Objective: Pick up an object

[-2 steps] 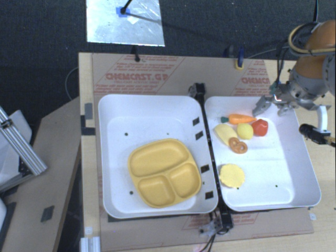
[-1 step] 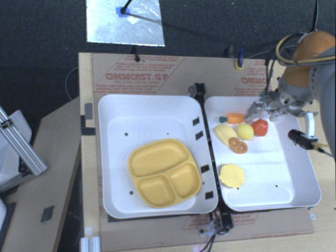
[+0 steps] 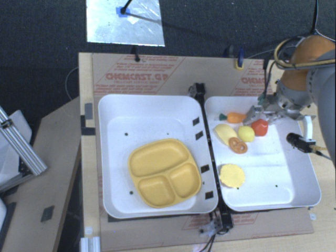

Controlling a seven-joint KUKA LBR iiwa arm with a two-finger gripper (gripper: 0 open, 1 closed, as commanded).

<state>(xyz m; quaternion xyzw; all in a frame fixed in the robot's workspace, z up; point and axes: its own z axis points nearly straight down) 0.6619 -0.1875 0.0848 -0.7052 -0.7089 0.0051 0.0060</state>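
Note:
The right bin [image 3: 299, 190] holds several small toy foods. A red tomato-like piece [image 3: 259, 127] lies near the bin's back, with a yellow lemon-like piece [image 3: 246, 134] touching its left side. An orange carrot [image 3: 235, 117], a pale yellow oblong piece [image 3: 224, 134], an orange-red slice [image 3: 239, 146] and a yellow disc [image 3: 231, 176] lie further left and nearer the front. My gripper [image 3: 260, 113] reaches in from the right and hangs just behind and above the red piece, close to it. I cannot tell whether it touches the piece.
The left bin [image 3: 118, 112] bears a yellow divided tray [image 3: 165, 172] in its front half. A black-clipped divider [image 3: 205, 135] runs between the two bins. A silver sheet [image 3: 125, 14] lies on the dark floor behind the bench.

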